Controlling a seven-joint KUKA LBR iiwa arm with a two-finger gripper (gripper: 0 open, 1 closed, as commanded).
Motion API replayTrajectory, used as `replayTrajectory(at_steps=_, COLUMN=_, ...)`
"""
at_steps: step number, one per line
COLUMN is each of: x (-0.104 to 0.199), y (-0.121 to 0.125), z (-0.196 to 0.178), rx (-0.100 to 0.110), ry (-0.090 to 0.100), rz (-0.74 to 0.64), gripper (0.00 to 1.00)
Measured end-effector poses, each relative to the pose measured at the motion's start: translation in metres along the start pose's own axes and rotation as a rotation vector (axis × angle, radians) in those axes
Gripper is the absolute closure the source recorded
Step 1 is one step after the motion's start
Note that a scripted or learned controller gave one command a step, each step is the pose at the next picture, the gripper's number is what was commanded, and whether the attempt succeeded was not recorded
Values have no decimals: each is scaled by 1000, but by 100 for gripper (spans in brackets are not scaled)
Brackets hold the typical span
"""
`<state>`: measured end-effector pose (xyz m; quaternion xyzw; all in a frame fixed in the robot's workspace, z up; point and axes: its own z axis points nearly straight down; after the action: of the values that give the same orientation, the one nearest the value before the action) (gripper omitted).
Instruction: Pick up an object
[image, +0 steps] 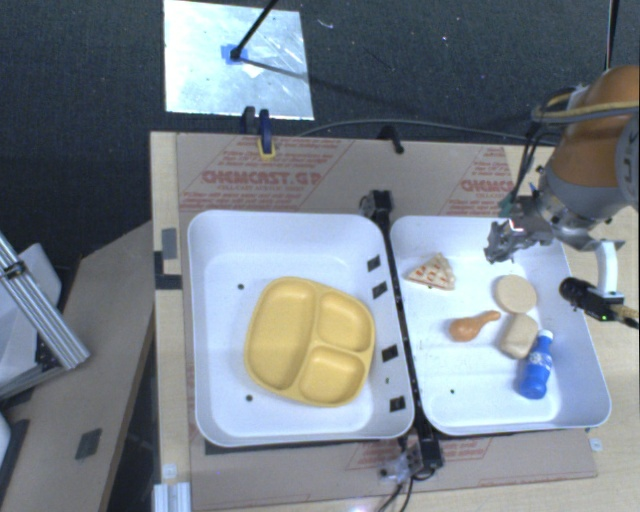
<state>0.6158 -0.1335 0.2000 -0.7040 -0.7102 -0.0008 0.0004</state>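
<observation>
Right bin (590, 400): gripper (503, 243) near far rim, apart from items.

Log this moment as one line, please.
gripper: above right bin, far edge | holding: nothing seen | nearest: pizza slice, round biscuit | stage: pre-grasp

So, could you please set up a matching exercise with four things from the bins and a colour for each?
Things:
1. tray
2. bottle
3. drumstick
4. pizza slice

Colours:
A. blue
B. tan with red spots
C. yellow
D. orange-brown

Pairs: 1-C, 2-A, 3-D, 4-B
</observation>
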Motion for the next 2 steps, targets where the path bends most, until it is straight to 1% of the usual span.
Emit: replayTrajectory(at_steps=2, x=122, y=-23, z=-4, rx=0, ry=1, rz=-2, gripper=100)
